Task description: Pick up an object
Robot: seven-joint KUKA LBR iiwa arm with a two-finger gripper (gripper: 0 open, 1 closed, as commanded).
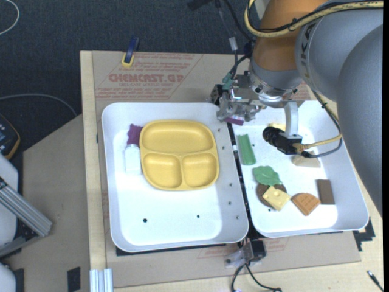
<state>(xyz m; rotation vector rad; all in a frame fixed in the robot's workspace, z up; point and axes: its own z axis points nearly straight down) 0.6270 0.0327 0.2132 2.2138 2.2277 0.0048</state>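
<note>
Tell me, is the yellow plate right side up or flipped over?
Right side up. The yellow plate lies flat in the left bin, and its three hollow sections face up toward the camera.

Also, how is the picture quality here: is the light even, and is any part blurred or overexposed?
Camera view: the light is soft and even, with faint shadows; the yellow divided plate is sharp; the white bin walls look bright, nearly washed out; the grey arm, close to the lens, looks soft; the gripper is small and cluttered, hard to read.
</note>
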